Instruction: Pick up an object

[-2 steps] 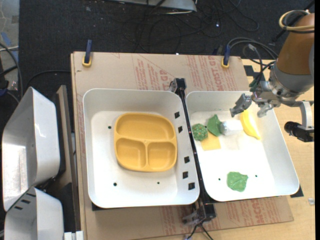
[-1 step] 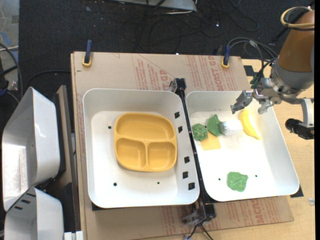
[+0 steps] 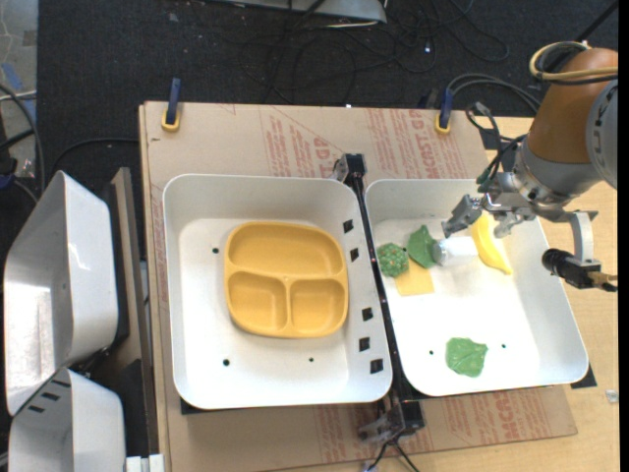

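Grey with an orange band, reaching in from the right and hanging the gripper (image 3: 484, 220) low over the upper part of the right bin (image 3: 580, 362). Spreading the jaws apart, straddling the top end of a yellow banana-shaped piece (image 3: 490, 248) lying on the bin floor, clamped on nothing; hard to tell whether touching it. Sharing that floor just to the left: a small white piece (image 3: 454, 253) touching a green leafy piece (image 3: 424, 247), then a round green piece (image 3: 393, 259) beside a flat yellow slice (image 3: 416, 282). Lying well apart from these, near the front wall, a green lump (image 3: 466, 355). Resting side by side with the left bin (image 3: 177, 197), that one holding a yellow divided tray (image 3: 287, 277) flat at its middle. Sitting under both, a cardboard sheet (image 3: 295, 136) pinned at the far edge by two clamps (image 3: 172, 106).
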Robot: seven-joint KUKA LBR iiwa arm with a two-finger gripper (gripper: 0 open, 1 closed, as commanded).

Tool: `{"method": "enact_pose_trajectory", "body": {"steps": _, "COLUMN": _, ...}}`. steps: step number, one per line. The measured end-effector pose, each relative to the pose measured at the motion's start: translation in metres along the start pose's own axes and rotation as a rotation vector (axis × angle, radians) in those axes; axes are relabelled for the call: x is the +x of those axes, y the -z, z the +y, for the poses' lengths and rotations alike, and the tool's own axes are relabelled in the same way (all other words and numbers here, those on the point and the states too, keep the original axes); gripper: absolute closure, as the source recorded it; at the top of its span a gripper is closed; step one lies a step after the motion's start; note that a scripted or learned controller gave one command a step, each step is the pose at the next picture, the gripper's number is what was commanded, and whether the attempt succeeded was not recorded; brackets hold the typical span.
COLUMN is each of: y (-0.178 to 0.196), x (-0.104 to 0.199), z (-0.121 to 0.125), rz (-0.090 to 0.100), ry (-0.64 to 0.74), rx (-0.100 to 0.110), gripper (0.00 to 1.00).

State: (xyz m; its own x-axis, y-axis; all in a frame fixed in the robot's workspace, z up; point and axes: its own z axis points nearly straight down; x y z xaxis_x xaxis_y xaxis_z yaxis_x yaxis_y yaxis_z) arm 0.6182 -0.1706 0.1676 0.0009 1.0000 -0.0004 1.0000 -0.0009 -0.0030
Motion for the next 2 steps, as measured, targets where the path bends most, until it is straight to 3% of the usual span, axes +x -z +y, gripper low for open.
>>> {"method": "enact_pose_trajectory", "body": {"steps": 1, "y": -0.063, "x": 0.001, "z": 0.000, "rz": 0.001, "ry": 0.000, "rx": 0.000, "gripper": 0.00}}
{"method": "enact_pose_trajectory", "body": {"steps": 2, "y": -0.076, "x": 0.002, "z": 0.000, "rz": 0.000, "ry": 0.000, "rx": -0.002, "gripper": 0.00}}
